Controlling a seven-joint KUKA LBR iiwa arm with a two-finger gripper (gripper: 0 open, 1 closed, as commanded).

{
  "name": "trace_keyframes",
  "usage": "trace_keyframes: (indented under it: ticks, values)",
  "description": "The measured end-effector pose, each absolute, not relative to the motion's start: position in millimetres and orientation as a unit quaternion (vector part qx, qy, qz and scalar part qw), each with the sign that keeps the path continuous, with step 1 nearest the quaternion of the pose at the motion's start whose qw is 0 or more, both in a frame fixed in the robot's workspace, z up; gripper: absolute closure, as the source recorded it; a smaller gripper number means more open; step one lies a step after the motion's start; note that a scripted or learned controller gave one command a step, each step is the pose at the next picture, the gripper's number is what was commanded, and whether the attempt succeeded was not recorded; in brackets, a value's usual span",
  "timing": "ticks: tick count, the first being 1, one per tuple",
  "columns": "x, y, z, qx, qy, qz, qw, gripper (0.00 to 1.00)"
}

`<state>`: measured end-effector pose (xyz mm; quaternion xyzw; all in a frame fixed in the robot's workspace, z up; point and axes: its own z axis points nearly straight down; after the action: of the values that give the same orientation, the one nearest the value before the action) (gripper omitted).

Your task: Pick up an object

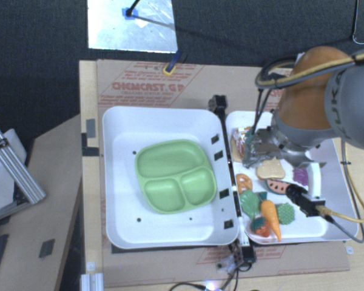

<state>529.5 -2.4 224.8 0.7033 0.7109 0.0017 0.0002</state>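
Camera view, looking down at a slant. Two white bins side by side on a brown worktop (91, 102). In the left bin (118, 132), a green plate (173, 176) with three sections, lying flat near the middle. In the right bin (333, 226), a heap of toy food: an orange carrot (270, 218), green leafy bits (250, 202) just beside it, a red and white slice (276, 186), a tan bread slice (270, 170), a small purple piece (301, 176), a pretzel shape (243, 180) close to the wall between the bins. Reaching in from the right, a big grey arm (352, 102) with an orange band (306, 96). Low over the back part of the right bin, the pincer (253, 152), right above the toy food and near the bread slice. Hard to make out the pincer tip against the clutter: cannot tell whether clenched or released, or whether anything sits in it. At the top, a shiny silver sheet (133, 17) on the dark floor.
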Motion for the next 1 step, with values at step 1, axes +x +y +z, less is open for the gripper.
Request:
trace_keyframes:
  ticks: [1]
  values:
    - [538.3, 60.3, 229.7, 0.703, 0.711, 0.0019, 0.000, 1.00]
